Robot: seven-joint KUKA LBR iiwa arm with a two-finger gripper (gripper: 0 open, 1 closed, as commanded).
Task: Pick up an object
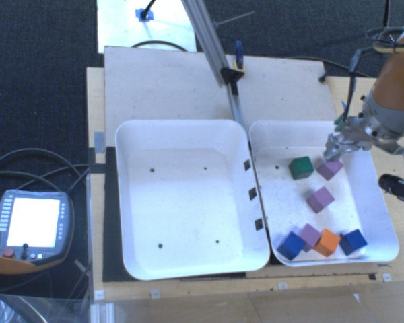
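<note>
Camera view: we looked down at a slant on a bench (168, 79) bearing two shallow white bins side by side.
Arm: we saw the grey arm with its orange band (397, 79) reaching in from the right, over the far right part of the right bin (269, 136).
Gripper: we placed the gripper (334, 148) low over the bin's upper right area, its tip just above and beside the uppermost purple cube (330, 168).
Grip state: we could not tell from this angle how the hand stood, nor whether it touched the cube; we saw nothing held in it.
Green cube: we noted a green cube (301, 167) just left of that purple cube, near the gripper.
Middle: we logged a second purple cube (320, 198) lying alone toward the bin's centre.
Near edge: we counted four cubes in a close row along the front wall: blue cube (291, 245), third purple cube (310, 235), orange cube (327, 242), second blue cube (353, 241).
Left bin: we recorded the left bin (131, 180) with only small dark marks on its floor.
Pendant: we saw a control pendant (28, 231) with a bright blank screen off the bench at left.
Writing: we could read no labels or brands anywhere.
</note>
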